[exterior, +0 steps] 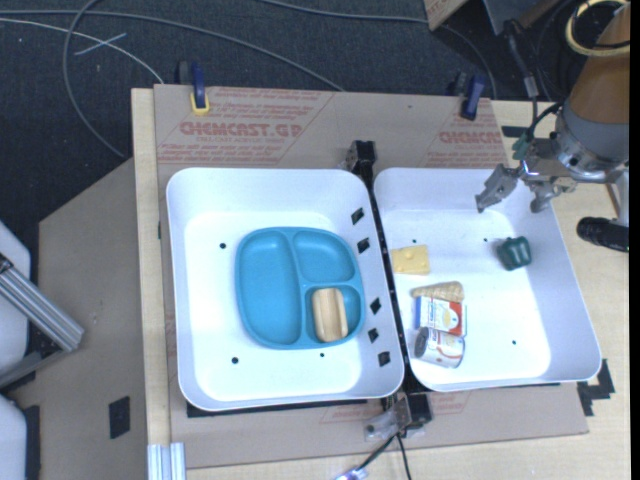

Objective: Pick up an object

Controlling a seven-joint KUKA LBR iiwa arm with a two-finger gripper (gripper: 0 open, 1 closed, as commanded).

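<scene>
Up at the far right corner of the right-hand shallow white bin (560, 268), the grey arm's two-finger gripper (512, 194) hangs above the bin floor w/ its fingers (491, 190) spread wide and nothing between them. Closest to it is a small dark green chunky object (515, 253), lying on the bin floor just below and a bit toward the near side, apart from the fingertips. Further left in the same bin sits a pale yellow cheese-like wedge (410, 260), near the divider btw the two bins. Below that lies a tan wedge-shaped piece (441, 291), touching the top of a white packet w/ red and blue print (441, 327), which is tilted slightly; its near end looks dark, can't tell what that part is. The left-hand shallow white bin (200, 268) holds a blue plastic divided plate (290, 278) w/ three compartments, and a tan bread-like roll (329, 313) rests upright-lengthwise in the plate's lower right compartment. Both bins sit side by side on a light cardboard-covered surface (250, 128) w/ red print, clipped at the far edge by a blue clamp (199, 86) and another one (470, 95)
</scene>
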